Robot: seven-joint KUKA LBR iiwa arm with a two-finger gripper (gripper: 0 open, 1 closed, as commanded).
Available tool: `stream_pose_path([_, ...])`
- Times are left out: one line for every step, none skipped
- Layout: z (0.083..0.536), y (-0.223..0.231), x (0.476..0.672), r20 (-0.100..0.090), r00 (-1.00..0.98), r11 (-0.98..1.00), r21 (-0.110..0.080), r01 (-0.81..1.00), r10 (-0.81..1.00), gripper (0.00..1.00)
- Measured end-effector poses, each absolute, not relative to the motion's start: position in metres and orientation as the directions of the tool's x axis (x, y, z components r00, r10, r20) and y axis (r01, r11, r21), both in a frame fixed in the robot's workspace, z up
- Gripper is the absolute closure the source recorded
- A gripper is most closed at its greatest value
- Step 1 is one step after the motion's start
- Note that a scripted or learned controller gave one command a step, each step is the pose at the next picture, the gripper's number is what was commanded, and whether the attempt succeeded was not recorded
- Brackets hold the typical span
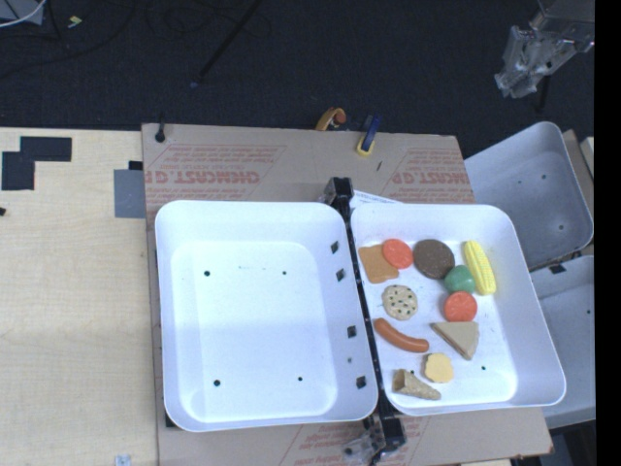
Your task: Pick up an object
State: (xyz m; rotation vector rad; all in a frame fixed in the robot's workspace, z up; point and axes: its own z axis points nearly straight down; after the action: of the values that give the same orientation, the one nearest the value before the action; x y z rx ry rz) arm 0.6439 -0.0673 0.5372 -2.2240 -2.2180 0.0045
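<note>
From above, the tool (532,58) hangs high at the far right, over the dark floor beyond the desk and well apart from both bins. Its grey metal body tilts down and to the left, with the wrist end running off toward the upper right corner. It is small and blurred against the dark, so I cannot tell how it is set, and I see nothing in it.

The shallow white left bin (184,250) sits on a brown cardboard sheet (252,168) on the pale wooden desk (68,309). The shallow white right bin (529,328) touches it along a black hinge-like strip, and all the toy food lies in it.

Along its far side I see a tan toast-like square (376,263), a flat round orange-red slice (397,252) overlapping the toast's far corner, a dark brown round patty (433,258) and a yellow corn cob (479,266) lying lengthwise near the right wall. A green round piece (460,280) rests against the corn, with a red tomato-like ball (461,306) just nearer the camera. A speckled round cookie (399,302) lies mid-bin, a reddish-brown sausage (401,335) slants below it, and a tan wedge (456,337) sits to the sausage's right. Nearest the front wall are a small yellow block (438,367) and a pale crumbly wedge (417,385).

A grey metal tray (534,192) leans beside the right bin.
</note>
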Motion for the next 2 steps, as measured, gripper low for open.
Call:
stream_pose_path([0.53,-0.119,0.644,-0.002,0.003,-0.003,-0.004,1.0,1.0,1.0])
stream_pose_path([0.529,-0.166,0.644,-0.002,0.002,-0.002,-0.003,1.0,1.0,1.0])
